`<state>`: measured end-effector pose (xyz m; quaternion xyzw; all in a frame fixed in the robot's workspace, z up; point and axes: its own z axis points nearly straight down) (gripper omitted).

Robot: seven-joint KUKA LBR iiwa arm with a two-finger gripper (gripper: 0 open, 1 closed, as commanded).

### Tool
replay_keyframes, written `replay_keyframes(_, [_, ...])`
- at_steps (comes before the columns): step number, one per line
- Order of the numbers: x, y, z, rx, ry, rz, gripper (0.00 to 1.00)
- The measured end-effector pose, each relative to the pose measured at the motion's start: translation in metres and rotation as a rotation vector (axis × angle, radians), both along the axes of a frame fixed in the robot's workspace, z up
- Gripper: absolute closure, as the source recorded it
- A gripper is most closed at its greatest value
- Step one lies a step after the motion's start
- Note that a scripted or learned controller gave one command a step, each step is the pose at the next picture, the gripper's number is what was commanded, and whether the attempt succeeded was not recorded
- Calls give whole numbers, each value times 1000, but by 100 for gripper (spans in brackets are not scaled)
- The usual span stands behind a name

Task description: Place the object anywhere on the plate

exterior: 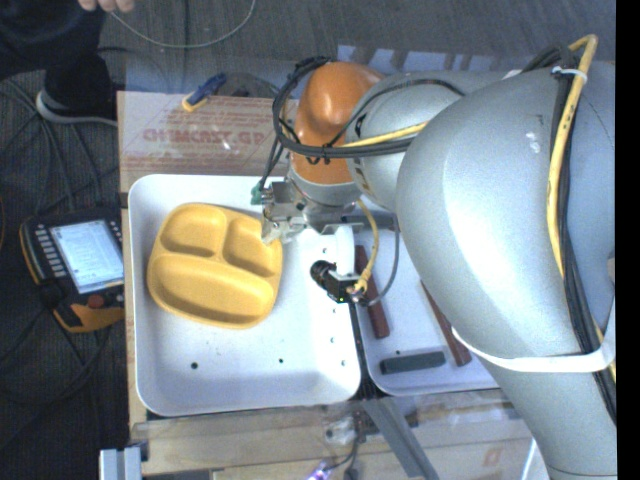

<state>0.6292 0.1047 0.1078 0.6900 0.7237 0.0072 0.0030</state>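
Note:
A yellow plate (215, 263) with three compartments lies in the left white bin (240, 378), toward its upper left. My gripper (279, 222) hangs under the orange wrist band (330, 103) at the plate's upper right rim; the wrist hides what lies beneath it. In the right bin (400, 383) I see a dark red-brown stick (373, 306) and a flat black bar (411, 362). Another brown stick (448, 333) is partly covered by the arm. Nothing rests on the visible part of the plate.
The grey arm (500, 228) covers most of the right bin. A small black connector (328, 277) on a cable hangs by the bins' shared wall. A cardboard box (195, 138) stands behind the left bin. A handheld pendant (80, 263) lies off the bench at left.

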Motion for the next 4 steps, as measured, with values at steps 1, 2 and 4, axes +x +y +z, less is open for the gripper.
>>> replay_keyframes(1, [3, 49, 105, -21, 22, -369, 100])
replay_keyframes(2, [25, 78, 75, -35, 4, -401, 100])
replay_keyframes(4, [-39, 122, 130, -15, 8, -465, 100])
